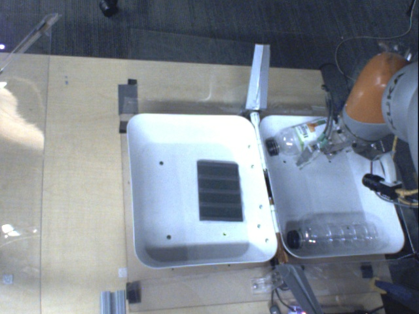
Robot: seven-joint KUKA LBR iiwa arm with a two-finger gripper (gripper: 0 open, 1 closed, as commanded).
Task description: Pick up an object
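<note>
Tool (319, 144) at small bottle (294, 137), near right bin's (327, 182) far rim

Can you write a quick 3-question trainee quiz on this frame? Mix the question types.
1. True or false: the dark ribbed block lies in the same bin as the two bottles.
2. Multiple choice: where does the large clear bottle lie? A) along the right bin's near wall, on its side; B) upright in the left bin; C) on the bench outside both bins.
3. Fill in: the gripper is over the ___ bin, beside the small labelled bottle at its far end.

Key
1. False: the block is alone in the left bin.
2. A.
3. right.
</note>
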